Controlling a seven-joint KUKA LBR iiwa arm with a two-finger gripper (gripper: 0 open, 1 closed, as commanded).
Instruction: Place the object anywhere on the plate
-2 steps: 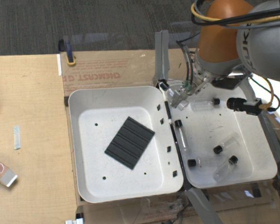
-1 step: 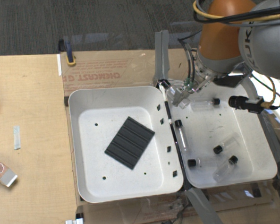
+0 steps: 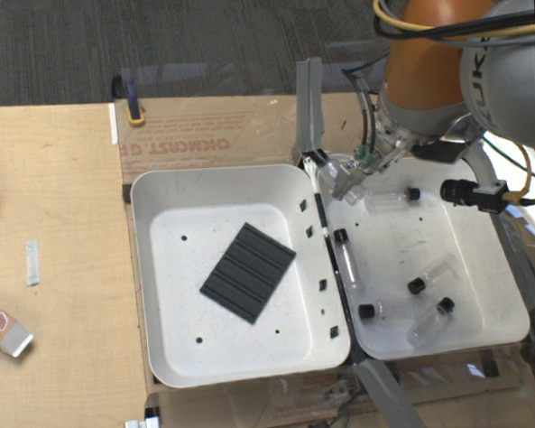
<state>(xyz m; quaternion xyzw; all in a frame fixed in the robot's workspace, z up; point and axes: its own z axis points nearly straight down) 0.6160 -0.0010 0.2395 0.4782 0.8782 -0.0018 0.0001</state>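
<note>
Matt ribbed black plate (image 3: 248,272), glossy white bins (image 3: 153,261)

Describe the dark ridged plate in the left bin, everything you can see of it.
The plate is a flat, dark grey to black rectangle with parallel ridges running along its length, and it looks like rubber or plastic. It lies flat on the floor of the left bin, near the middle, turned diagonally to the bin's walls. Nothing rests on it or touches it.

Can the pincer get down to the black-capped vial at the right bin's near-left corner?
Probably yes. The vial lies in the open with nothing over it, though the bin wall sits close beside it. The pincer hovers at the far-left corner.
</note>
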